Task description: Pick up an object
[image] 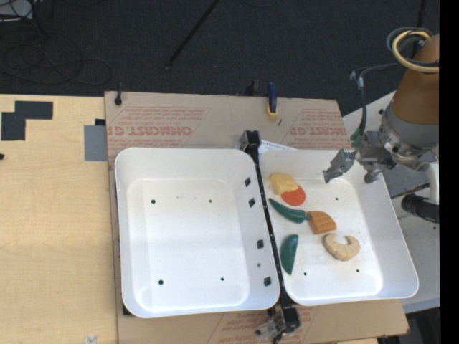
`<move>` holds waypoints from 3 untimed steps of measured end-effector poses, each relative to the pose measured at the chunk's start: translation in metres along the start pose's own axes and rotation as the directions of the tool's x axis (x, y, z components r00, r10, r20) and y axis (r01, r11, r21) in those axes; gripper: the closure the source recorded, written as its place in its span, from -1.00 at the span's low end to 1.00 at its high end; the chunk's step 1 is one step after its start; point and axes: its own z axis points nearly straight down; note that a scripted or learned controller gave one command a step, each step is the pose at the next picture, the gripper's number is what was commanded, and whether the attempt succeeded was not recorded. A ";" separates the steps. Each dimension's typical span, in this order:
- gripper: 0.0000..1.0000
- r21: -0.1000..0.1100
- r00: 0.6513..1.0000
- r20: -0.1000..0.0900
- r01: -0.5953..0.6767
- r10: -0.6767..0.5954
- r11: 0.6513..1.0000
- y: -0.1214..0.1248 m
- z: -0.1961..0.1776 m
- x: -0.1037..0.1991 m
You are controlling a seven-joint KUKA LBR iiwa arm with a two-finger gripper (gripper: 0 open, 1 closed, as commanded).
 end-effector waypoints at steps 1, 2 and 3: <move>-1.00 0.009 1.000 -0.002 -0.001 0.001 1.000 0.002 0.145 -0.003; -1.00 -0.003 1.000 0.000 0.007 -0.007 1.000 0.053 0.168 0.063; 1.00 -0.002 1.000 0.000 0.000 0.000 1.000 0.052 0.156 0.059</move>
